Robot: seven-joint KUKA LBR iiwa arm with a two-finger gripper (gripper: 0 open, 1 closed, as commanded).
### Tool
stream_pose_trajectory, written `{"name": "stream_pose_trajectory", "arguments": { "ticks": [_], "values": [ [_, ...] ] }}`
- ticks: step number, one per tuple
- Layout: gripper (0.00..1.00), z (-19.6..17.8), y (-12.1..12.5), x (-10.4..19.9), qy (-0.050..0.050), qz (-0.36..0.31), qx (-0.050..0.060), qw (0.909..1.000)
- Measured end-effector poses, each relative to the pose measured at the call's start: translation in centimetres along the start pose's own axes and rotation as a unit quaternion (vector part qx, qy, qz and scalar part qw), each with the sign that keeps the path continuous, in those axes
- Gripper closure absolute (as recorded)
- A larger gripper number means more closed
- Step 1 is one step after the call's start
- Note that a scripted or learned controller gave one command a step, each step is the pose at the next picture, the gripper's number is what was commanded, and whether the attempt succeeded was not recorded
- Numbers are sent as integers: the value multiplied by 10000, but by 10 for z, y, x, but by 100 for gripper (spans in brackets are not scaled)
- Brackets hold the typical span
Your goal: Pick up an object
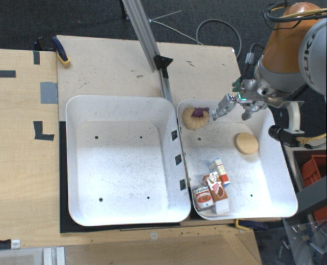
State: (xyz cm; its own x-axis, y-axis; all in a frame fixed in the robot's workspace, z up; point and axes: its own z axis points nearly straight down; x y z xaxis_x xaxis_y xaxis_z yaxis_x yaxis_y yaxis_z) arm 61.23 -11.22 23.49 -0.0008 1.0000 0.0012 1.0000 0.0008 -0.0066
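In the right bin (274, 195) lie a tan pastry with a purple centre (196, 117) at the far left corner, a plain tan round bun (246, 143) toward the right, and a red and white carton (214, 186) beside a small red can (202, 197) near the front. My gripper (233, 107) hangs over the far part of the right bin, just right of the purple-centred pastry and above the bun. Its fingers (222, 108) are spread apart with nothing between them.
The left bin (75, 148) sits beside the right one, sharing a raised divider (174, 142). A slanted metal pole (147, 35) rises behind the bins. Cables (219, 29) lie on the dark floor at the back.
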Motion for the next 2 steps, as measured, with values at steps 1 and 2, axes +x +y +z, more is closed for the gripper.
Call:
{"name": "stream_pose_trajectory", "arguments": {
  "ticks": [1,2],
  "values": [
    [0,-3,1,0,-6,-7,-24,10000],
    [0,61,1,-2,-8,-1,3,10000]
  ]
}}
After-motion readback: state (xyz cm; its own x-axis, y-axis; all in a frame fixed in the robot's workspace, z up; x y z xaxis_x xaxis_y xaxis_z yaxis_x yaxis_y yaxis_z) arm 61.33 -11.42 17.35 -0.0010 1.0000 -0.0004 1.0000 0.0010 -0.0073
